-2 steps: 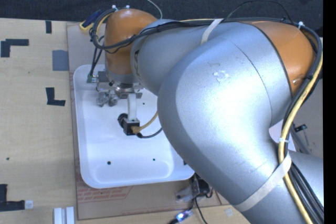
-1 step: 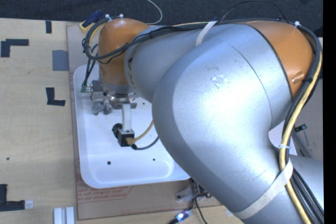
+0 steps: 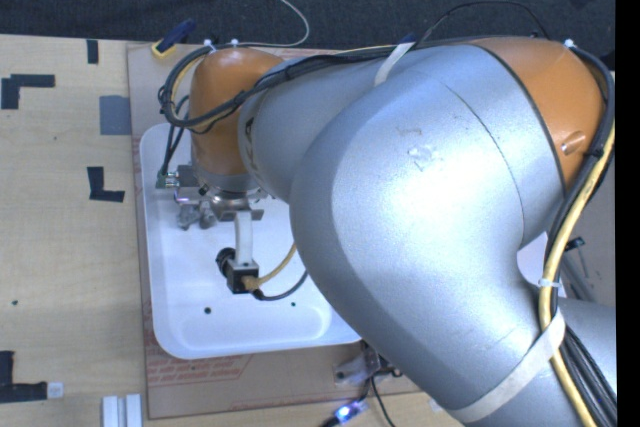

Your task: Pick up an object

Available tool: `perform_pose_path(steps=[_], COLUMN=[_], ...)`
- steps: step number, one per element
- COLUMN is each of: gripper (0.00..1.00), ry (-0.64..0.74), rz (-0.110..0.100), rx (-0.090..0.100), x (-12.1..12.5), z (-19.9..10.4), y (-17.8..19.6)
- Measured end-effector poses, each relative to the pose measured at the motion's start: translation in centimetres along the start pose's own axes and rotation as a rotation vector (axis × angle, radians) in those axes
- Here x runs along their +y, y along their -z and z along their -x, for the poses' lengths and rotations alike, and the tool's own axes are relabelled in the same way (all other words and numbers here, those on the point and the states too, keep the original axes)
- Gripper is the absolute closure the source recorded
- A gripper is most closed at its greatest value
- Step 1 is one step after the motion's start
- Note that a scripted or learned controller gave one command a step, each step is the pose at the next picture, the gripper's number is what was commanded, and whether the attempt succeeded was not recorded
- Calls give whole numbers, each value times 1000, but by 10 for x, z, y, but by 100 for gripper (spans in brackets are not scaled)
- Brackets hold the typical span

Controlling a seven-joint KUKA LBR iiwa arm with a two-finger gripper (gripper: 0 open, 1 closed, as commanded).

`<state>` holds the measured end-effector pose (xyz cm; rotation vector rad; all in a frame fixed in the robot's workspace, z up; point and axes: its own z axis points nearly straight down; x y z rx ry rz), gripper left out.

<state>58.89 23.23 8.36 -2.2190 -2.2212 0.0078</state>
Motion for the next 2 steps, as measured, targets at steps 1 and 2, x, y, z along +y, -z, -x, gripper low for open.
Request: perform_pose_path(steps=[1, 2], gripper=[100, 100], ry=[0, 2], rz=[0, 9], rx=[0, 6], x=[-20, -78], z=[0, 14], y=[0, 119])
